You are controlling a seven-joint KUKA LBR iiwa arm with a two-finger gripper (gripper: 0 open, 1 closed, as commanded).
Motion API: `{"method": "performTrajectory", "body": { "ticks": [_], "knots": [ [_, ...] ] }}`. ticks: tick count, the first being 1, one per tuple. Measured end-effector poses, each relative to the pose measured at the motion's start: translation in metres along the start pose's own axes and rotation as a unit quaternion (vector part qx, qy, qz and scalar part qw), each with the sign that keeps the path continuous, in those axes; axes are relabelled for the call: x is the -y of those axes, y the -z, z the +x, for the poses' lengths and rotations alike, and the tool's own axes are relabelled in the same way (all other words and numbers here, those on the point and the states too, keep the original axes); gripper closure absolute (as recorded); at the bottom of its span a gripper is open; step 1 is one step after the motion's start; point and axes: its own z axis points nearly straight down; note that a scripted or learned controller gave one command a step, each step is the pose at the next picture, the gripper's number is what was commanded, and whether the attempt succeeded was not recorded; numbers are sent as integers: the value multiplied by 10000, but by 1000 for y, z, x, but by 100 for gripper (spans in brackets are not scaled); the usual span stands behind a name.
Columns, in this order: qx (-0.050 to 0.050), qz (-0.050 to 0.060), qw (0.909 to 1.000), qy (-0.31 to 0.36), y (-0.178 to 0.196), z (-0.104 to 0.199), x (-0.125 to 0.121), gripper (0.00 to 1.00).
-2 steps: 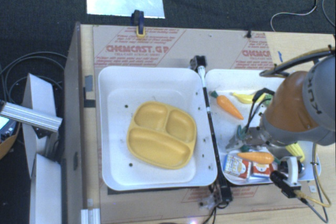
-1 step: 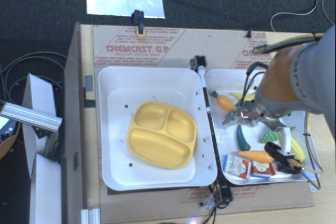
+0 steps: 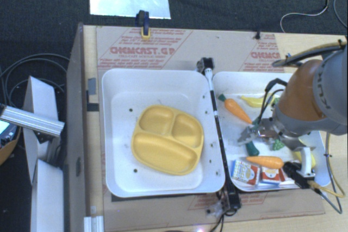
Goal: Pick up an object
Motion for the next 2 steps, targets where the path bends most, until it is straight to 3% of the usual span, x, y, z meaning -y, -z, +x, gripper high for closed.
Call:
{"method": "performTrajectory", "body": {
  "ticks": [1, 2],
  "knots": [
    [2, -15, 10000, 53, 2, -7, -130, 0],
    [55, 106, 9999, 35, 2, 12, -145, 0]
  ]
}}
